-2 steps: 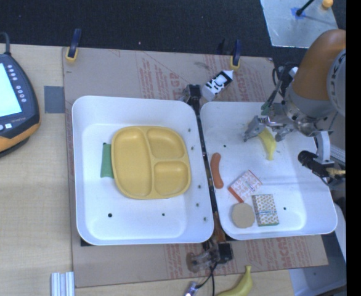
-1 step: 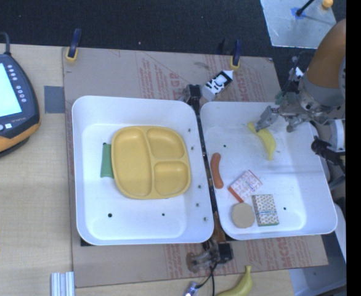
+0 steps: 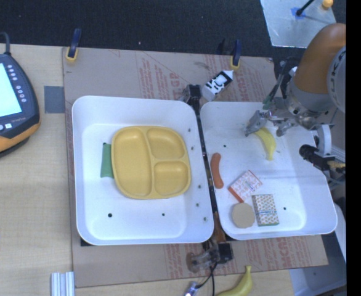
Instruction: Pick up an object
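A pale wood-grain counter (image 3: pixel 26 214) carries a brown cardboard sheet (image 3: pixel 143 73) printed with faint red lettering, held at its far edge by two blue-handled clamps (image 3: pixel 74 45). Beyond the counter lies dark carpeted floor (image 3: pixel 137 8), with a light grey sheet (image 3: pixel 291 11) on it at upper right. A grey tape patch (image 3: pixel 54 98) sits on the counter's left part. Lighting is even and soft.

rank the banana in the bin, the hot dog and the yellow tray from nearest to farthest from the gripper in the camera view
From the gripper:
1. Banana, right bin, just below it.
2. Hot dog, right bin's left edge.
3. Yellow tray, left bin.
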You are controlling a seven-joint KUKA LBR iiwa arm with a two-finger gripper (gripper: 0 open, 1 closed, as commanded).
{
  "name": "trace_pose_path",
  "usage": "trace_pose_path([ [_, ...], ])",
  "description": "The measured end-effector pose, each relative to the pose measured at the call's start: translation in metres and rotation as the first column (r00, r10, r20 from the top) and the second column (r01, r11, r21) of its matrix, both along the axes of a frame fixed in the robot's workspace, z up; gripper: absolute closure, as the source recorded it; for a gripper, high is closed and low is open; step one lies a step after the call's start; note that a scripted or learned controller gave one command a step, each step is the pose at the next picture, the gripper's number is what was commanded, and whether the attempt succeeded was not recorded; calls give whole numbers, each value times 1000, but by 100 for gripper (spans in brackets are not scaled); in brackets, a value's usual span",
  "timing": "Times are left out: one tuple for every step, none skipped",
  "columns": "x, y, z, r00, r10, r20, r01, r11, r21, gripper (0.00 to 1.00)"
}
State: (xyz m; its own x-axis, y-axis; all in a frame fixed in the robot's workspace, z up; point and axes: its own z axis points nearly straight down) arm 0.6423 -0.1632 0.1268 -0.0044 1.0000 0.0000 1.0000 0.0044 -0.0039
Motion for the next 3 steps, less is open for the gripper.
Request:
trace_pose_path([
  [-15, -31, -35, 1000, 0, 0, 0, 1000, -1, 0],
  [11, 35, -35, 1000, 1, 2, -1, 1000, -1, 0],
  [14, -49, 44, 1000, -3, 3, 3, 1000, 0, 0],
])
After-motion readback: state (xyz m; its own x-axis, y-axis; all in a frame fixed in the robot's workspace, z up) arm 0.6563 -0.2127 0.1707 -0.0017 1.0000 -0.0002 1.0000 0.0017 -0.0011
